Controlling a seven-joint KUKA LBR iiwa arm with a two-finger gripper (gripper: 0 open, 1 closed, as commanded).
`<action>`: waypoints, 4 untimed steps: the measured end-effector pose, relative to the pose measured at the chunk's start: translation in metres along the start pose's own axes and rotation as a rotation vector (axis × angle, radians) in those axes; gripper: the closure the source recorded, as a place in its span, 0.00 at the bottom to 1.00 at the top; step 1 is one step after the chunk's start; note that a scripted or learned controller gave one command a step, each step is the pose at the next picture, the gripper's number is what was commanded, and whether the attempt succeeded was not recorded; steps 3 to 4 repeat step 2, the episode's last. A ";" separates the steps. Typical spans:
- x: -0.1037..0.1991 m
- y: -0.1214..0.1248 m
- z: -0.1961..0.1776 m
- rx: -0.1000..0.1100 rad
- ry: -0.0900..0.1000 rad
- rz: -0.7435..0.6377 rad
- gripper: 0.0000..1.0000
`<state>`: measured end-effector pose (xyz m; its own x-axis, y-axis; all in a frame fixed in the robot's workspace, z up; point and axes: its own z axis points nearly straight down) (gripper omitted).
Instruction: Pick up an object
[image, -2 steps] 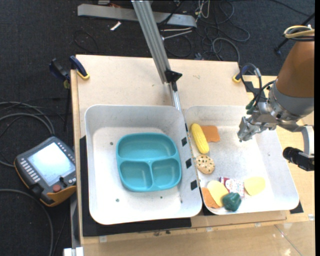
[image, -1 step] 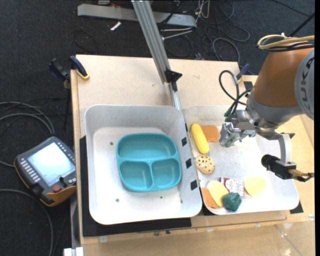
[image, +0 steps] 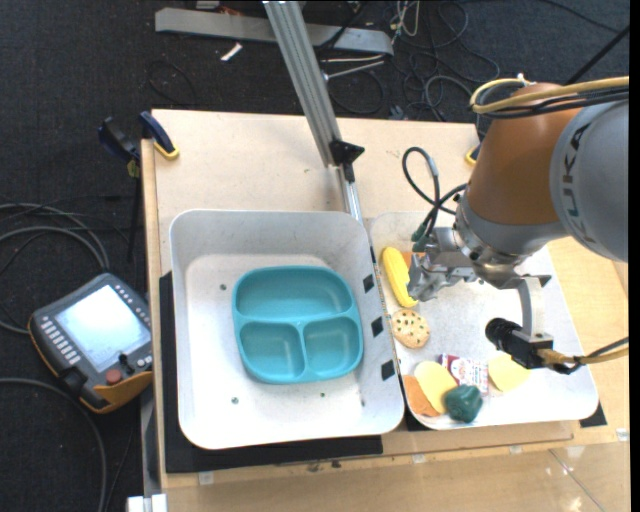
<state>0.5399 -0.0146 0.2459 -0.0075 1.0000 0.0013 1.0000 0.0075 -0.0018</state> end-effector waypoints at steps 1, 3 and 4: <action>0.053 -0.016 -0.005 0.000 0.001 -0.001 1.00; 0.102 -0.039 0.016 0.003 0.000 0.000 1.00; 0.102 -0.039 0.016 0.003 0.000 0.000 1.00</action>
